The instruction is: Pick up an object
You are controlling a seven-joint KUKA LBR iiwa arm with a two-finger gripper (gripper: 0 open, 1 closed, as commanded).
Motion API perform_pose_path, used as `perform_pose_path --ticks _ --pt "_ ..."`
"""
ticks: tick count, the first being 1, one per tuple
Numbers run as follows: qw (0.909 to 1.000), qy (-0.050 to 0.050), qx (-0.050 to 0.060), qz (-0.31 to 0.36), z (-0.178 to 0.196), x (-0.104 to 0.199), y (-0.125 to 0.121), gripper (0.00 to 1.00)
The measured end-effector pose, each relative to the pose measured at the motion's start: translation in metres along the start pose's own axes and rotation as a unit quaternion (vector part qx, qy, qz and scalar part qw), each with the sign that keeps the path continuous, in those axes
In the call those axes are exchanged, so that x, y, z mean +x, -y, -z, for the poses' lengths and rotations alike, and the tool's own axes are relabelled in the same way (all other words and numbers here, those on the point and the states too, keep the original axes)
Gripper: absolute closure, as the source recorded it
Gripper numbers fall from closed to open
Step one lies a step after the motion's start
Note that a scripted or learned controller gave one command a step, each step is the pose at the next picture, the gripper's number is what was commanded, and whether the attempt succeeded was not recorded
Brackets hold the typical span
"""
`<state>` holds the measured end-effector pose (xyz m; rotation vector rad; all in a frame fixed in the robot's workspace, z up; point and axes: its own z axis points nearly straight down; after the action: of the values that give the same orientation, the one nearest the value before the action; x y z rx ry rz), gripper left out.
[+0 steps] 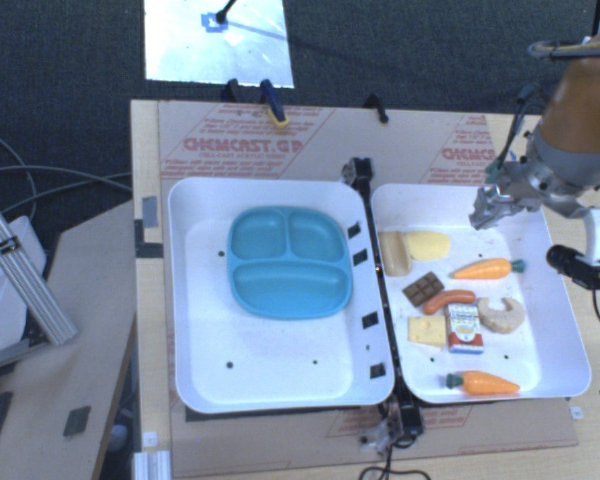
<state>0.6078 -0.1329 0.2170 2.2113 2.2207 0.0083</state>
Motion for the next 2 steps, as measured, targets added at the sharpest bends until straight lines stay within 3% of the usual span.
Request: perform_pose_path --ticks 1,2 --pt "1.0000 -0.001 0.003 0.000 0.008 0.000 -0.001 1.00" --pt "1.0000 -0.001 0.005 0.002 0.015 0.050 0.031 1.00"
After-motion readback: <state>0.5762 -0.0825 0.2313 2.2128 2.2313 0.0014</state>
